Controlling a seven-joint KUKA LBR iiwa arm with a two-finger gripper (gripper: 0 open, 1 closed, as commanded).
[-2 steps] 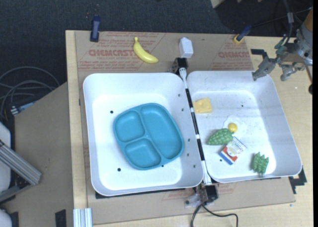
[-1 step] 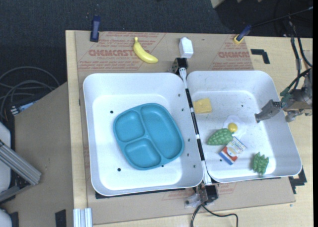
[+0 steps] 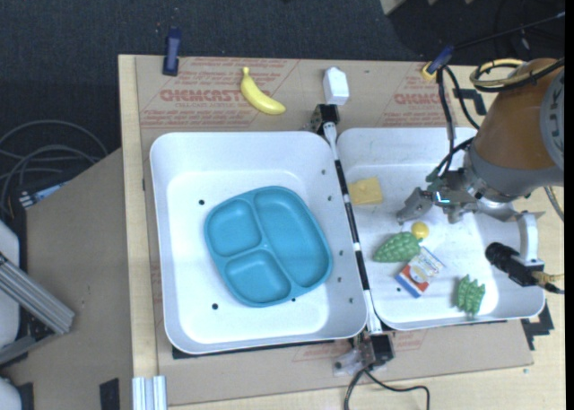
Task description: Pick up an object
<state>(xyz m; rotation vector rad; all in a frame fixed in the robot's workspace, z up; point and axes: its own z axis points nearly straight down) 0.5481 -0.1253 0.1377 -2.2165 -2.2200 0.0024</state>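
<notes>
Reaching in from the right, the grey arm [image 3: 525, 143] with its orange band sits low over the right bin [image 3: 395, 152], and the claw [image 3: 423, 205] hangs just above the bin floor near the middle of that bin. Its fingers look spread, one dark fingertip [image 3: 409, 211] angled toward the left, with nothing seen between them, so no grasp is claimed. Candidate objects all lie in the right bin: a small yellow ball [image 3: 419, 231] just near of the claw, a green bumpy piece [image 3: 397, 248] touching or almost touching that ball on its left, a tan block [image 3: 365, 191] to the claw's left by the bin divider, a small red, white and blue packet [image 3: 418, 273] nearer still, and a green leafy piece [image 3: 469, 292] at the near right corner. The left bin [image 3: 179, 166] holds a blue divided plate [image 3: 266, 244]. Out on the worktop [image 3: 134, 247], far of the bins, lies a banana [image 3: 259, 94]. Judged step: approach, claw lined up short of a target, pick not yet made. The yellow ball seems the likeliest aim, though the tan block is about as close. Next move would call for a short shift toward the near side, a descent until the fingers straddle the ball, then closing. Risk noted: the ball is round and crowded by the green piece, so it may roll or the fingers may catch both.
</notes>
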